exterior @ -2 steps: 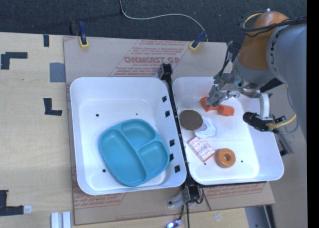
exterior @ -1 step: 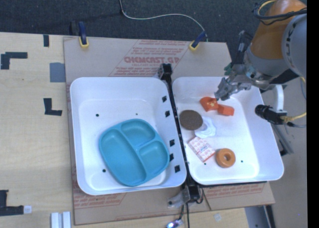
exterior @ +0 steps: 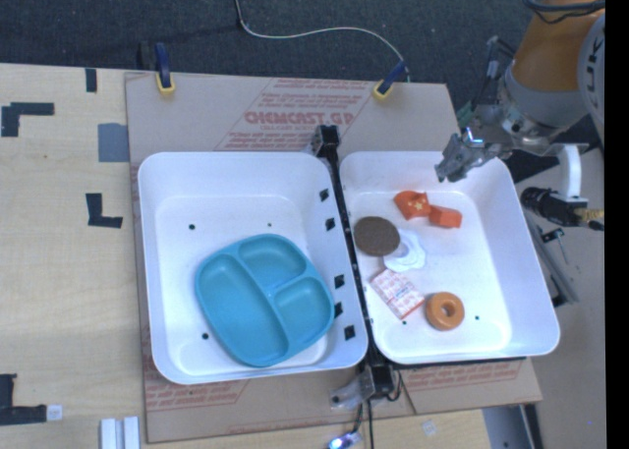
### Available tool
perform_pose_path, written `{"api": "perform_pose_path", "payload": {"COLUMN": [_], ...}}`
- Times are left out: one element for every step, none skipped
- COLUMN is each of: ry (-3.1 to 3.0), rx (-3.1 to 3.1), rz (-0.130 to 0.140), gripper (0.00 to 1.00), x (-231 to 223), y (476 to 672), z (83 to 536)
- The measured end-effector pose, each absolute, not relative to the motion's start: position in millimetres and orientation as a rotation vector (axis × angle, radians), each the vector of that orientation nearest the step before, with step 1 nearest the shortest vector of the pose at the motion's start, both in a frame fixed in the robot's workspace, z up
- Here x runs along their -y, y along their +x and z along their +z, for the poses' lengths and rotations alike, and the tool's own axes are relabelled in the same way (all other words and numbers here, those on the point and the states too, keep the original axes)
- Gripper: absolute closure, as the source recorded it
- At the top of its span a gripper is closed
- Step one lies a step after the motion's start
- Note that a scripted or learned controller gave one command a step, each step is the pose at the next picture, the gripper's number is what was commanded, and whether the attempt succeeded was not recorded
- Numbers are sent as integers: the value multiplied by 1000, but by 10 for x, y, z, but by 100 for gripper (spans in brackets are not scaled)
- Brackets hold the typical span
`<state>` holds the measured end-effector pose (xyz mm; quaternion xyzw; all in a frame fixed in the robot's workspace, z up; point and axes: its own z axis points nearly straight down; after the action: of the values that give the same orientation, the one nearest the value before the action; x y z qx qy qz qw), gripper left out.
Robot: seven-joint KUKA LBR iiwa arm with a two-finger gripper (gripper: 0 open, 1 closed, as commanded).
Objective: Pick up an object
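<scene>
While the pincer (exterior: 454, 164) hangs over the right bin's (exterior: 526, 241) far rim, its grip state unclear, the orange toy (exterior: 426, 208) lies just beside, likely the nearest pick.

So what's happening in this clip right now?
A robot arm reaches in from the right, its gripper above the far edge of the right bin, nothing seen held. That bin holds orange pieces, a brown disc, a packet and a small donut. The left bin holds a blue tray.
</scene>
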<state>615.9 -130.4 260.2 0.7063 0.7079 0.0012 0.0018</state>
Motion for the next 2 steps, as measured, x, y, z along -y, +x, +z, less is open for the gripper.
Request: {"api": "perform_pose_path", "payload": {"ry": [2217,2218], "rx": [-2229,-2229], "rz": [0,-3], "gripper": [100,100], "x": [858,424], "y": [6031,5900], "z": [2624,2483]}}
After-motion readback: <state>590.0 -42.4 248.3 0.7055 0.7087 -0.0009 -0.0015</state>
